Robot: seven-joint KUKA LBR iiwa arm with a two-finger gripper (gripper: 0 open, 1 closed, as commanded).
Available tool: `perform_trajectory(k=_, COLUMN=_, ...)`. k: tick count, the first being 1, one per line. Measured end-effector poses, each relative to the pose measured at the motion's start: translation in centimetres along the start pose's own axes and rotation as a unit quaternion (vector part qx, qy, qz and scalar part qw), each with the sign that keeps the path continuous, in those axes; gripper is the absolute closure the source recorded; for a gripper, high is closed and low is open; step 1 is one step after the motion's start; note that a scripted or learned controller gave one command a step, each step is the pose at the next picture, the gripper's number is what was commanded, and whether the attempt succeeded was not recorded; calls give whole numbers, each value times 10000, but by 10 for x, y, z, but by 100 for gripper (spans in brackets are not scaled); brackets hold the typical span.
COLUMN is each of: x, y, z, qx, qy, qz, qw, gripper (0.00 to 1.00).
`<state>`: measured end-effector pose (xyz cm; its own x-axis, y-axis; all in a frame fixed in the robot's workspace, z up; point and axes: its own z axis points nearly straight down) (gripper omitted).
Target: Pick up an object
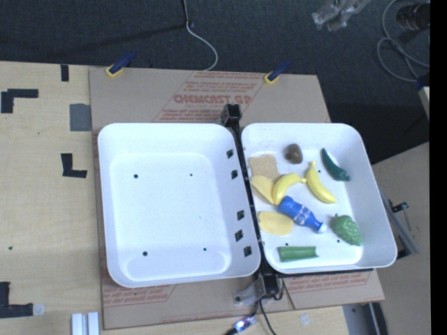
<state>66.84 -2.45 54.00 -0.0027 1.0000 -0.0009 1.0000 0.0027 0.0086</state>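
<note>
Left shallow white plastic bin [119,187]: smooth floor, lots of room. Right white bin [363,159] w/ items bunched centre: tan flat square [263,165], curved yellow bananas [285,185], glossy blue bottle [300,213], bumpy green broccoli [347,229]. Hand [340,5] blurred up top right, well apart; grip state can't tell.

Hand [340,10] at top right of the camera view: pale grey to silvery, metallic-looking, blurred, so finger detail is not resolvable. It narrows to a lighter, whitish tip at its lower-left end, with darker grey parts above near the frame edge. No screws, markings or orange band can be made out on the part in frame.
</note>
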Motion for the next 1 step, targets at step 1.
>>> perform_trajectory(k=1, x=-52, y=-28, z=5, qx=47, qy=-4, qz=32, qw=10000, gripper=100)
